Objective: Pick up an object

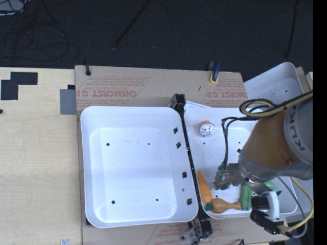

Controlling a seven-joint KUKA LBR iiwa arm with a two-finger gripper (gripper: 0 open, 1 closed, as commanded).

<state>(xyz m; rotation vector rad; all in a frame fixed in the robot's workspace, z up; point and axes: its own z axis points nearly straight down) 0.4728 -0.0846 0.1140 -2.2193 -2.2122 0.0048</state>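
We are hovering our end effector (223,178) low in the right bin (232,131), beside the orange carrot (204,187); we cannot tell its state. A dotted ball (206,129) is lying apart.

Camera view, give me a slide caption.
KUKA arm reaching into the right bin above orange toys; dotted ball nearby.

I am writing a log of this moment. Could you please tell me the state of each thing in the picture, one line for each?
Left bin: lying flat, upright.
Right bin: holds toys, partly covered by the arm.
Spotted ball: resting near the far wall of the right bin.
Orange carrot-like toy: lying by the divider.
Tan pear-shaped toy: lying on its side at the near wall.
Green toy: partly hidden.
Gripper: low in the right bin.
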